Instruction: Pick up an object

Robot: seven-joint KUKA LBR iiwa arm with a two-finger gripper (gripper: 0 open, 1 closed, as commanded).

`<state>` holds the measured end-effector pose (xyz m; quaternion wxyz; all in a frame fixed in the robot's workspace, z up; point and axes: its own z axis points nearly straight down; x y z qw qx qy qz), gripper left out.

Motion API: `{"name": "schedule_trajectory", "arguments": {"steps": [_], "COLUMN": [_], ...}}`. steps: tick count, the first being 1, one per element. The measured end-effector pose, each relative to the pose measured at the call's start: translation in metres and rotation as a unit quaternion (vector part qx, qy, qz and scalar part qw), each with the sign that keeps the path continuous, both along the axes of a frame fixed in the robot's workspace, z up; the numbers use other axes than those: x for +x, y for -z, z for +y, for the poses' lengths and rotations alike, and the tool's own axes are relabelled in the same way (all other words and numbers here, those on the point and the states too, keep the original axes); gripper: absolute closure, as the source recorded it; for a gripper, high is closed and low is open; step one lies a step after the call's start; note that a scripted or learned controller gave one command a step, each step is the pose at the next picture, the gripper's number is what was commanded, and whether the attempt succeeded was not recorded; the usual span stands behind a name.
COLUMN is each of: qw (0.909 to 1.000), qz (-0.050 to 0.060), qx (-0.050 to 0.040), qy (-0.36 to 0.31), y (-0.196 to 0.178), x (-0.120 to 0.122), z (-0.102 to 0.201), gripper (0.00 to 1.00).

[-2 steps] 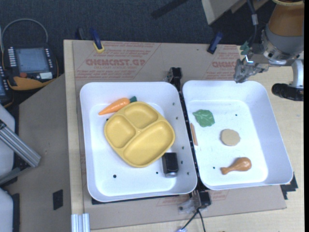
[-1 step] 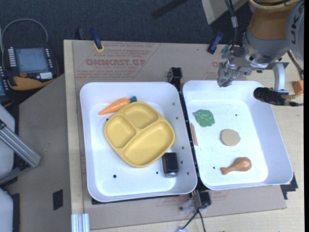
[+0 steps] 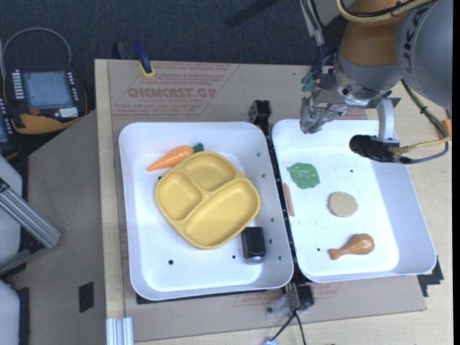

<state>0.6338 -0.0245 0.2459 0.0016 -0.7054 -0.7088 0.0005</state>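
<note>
Stock as I read it from my station. Left bin, white and shallow: one yellow divided plate with three compartments, lying near the middle and turned at a slant; one toy carrot, orange with a green top, lying just beside the plate's far-left rim and seeming to touch it; one small dark block with a pale lower end, at the plate's near-right edge. Right bin, same make, set edge to edge with the first: one green leafy piece toward the far-left part; one round tan biscuit-like disc near the middle; one toy drumstick, orange-brown, nearer the front, its thin end pointing left; one thin orange stick lying along the left wall. All of these lie apart from one another. Arm: grey with the orange band, reaching in from the right, gripper hanging over the far-left corner of the right bin, beyond the green leafy piece and clear of it. I see nothing between its fingers; whether they stand open or closed I cannot tell from this angle. Bench: brown board under both bins, with red lettering along the far side.
</note>
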Motion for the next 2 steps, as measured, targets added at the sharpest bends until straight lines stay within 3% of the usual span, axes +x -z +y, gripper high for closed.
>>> {"name": "schedule_trajectory", "arguments": {"steps": [2], "qw": [1.0], "qz": [0.0], "qx": [-0.0003], "qy": [0.0], "y": [-0.001], "x": [-0.034], "z": [0.101], "gripper": [1.0]}}
